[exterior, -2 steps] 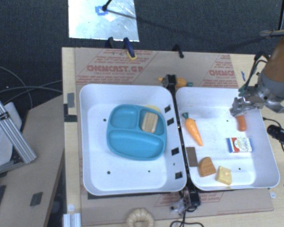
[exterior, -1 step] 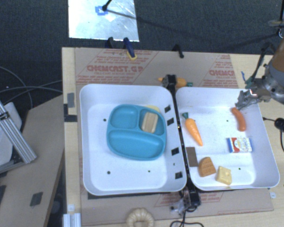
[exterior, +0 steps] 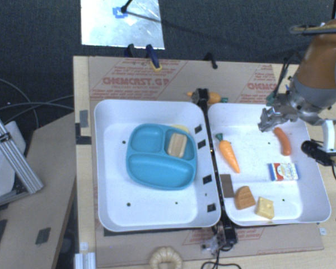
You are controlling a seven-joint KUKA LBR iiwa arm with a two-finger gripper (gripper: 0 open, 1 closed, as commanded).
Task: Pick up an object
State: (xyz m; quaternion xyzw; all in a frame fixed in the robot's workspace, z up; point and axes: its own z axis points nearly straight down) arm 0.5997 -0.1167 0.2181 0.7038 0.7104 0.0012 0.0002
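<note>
From where I stand, the arm point(exterior: 319, 66) comes in from the right and its gripper point(exterior: 269, 119) hangs over the upper part of the right bin point(exterior: 319, 203). I cannot tell if the gripper is released or clenched, because it is small and dark at this angle, and I see no object in it.

The nearest thing to it is a toy sausage point(exterior: 282, 140), lying just beside and a little below the gripper on the bin floor. More to the left lies a toy carrot point(exterior: 228, 154). Lower in the same bin there are a small red, white and blue packet point(exterior: 283, 171), a brown bread-like piece point(exterior: 245, 198), a pale cracker point(exterior: 264, 207) and a dark flat bar point(exterior: 226, 185). The left bin point(exterior: 115, 206) holds a blue divided plate point(exterior: 161, 156) with a tan toy bread slice point(exterior: 177, 144) in one compartment.

I think the sausage is the likely target. To do it well, the gripper should come directly above the middle of the sausage and close across its narrow side, not along its length. It should go down almost to the floor, because the sausage is round and can roll away.
</note>
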